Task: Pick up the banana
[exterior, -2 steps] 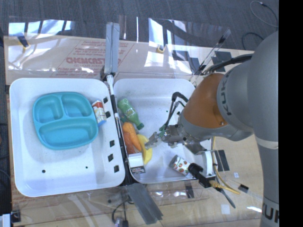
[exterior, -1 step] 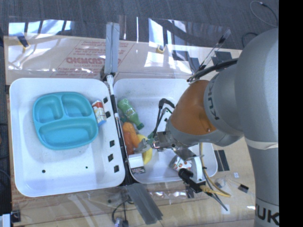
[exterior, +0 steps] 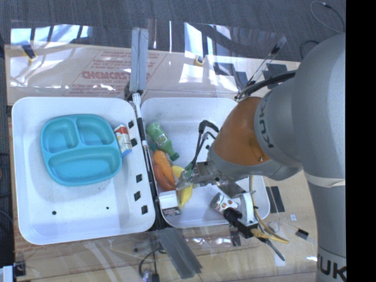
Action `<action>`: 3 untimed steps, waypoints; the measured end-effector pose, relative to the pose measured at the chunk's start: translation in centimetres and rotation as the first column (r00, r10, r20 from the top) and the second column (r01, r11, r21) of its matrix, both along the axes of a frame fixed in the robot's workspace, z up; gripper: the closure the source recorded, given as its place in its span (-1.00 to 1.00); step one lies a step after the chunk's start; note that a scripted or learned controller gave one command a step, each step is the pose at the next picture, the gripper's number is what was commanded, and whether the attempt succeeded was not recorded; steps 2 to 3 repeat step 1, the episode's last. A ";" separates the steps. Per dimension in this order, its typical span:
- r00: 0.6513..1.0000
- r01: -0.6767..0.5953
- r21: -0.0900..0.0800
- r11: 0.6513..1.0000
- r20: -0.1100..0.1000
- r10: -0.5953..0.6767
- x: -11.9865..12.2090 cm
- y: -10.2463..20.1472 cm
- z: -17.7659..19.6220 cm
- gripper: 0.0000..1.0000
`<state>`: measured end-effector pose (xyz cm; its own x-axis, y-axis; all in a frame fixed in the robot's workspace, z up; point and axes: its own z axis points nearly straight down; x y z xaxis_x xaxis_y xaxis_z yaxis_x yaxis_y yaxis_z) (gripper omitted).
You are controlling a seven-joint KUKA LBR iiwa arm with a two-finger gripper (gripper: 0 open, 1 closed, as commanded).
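The banana (exterior: 183, 194) lies in the right bin (exterior: 194, 107), near its left wall and toward the near edge, with its yellow body partly under the arm's tool; the gripper (exterior: 189, 178) is low over it, just at its far end; whether the claw is wide or narrow I cannot tell, because the wrist hides it from above. To do this step well, I judge that the claw must come down across the banana's narrow width and close fully before any lift; a grip at the tip alone may slip. Just beside the banana, to the left, is an orange carrot (exterior: 163, 168), touching or almost touching it; a green bottle (exterior: 160, 138) is farther back; these crowd the approach. A small can (exterior: 224, 202) lies to the right. In the left bin (exterior: 23, 175) rests a blue divided plate (exterior: 79, 148).
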<state>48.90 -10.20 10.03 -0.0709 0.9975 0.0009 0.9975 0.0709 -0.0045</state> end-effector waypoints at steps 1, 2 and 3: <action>1.000 -0.002 0.000 1.000 0.002 0.002 4.5 -0.3 7.0 1.00; 1.000 -0.002 0.000 1.000 0.002 0.002 4.5 -0.3 7.0 1.00; 1.000 -0.002 0.000 1.000 0.002 0.002 4.5 -0.3 7.0 1.00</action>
